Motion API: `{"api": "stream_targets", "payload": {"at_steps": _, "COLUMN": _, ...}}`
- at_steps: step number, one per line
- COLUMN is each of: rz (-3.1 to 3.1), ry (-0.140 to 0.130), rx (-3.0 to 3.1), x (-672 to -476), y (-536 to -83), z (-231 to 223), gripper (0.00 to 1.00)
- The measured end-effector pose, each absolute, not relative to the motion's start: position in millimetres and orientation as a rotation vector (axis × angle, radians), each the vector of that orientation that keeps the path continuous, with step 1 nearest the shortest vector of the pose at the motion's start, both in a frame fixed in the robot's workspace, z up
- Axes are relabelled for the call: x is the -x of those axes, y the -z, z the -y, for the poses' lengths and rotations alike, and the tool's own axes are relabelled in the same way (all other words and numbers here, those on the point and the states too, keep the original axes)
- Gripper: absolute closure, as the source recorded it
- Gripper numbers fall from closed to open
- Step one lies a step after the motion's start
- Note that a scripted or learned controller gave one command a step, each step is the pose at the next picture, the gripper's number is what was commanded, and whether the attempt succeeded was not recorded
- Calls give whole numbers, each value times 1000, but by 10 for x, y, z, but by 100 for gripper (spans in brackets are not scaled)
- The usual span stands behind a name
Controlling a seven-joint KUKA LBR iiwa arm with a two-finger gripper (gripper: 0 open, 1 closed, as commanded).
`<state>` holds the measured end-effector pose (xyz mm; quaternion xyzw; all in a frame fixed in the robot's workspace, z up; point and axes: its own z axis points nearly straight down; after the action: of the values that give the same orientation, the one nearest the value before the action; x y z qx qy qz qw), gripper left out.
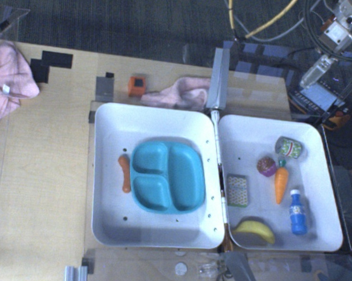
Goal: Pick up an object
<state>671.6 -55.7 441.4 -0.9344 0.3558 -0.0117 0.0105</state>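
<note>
- Light wooden tabletop (pixel 46 175) carries two shallow white bins side by side, with dark floor and looping yellow cables (pixel 258 22) behind it
- left white bin (pixel 103 222) holds a blue plastic divided plate (pixel 167 175) sitting pretty much in the middle, and a small orange sausage-shaped toy (pixel 125 173) lying just beside the plate's left edge
- right white bin (pixel 323 239) has the clutter: a yellow toy banana (pixel 254 229) near the front wall, a small grey-green checked sponge pad (pixel 237 190) close to the divider, a round purple toy fruit (pixel 267 166), an orange toy carrot (pixel 280 183) right next to it, pointing toward the front, a little blue bottle with a white cap (pixel 298 213) just right of the carrot, and a green-and-white crumpled can (pixel 289 147) up near the back wall
- robot's end effector (pixel 329 46) is up in the top right corner, well above and behind the right bin, nothing near it; honestly can't tell if it's wide or narrow from this angle
- pink crumpled cloth (pixel 179 93) lies on the tabletop behind the left bin, a small orange block (pixel 137 85) just left of it, another pink cloth (pixel 7 84) at the far left edge
</note>
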Motion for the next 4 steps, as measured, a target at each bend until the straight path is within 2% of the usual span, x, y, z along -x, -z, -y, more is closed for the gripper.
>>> {"api": "stream_targets", "payload": {"at_steps": 4, "rz": -1107, "ry": 93, "rx": 2874, "x": -6768, "y": -4917, "z": 482, "gripper": 100}}
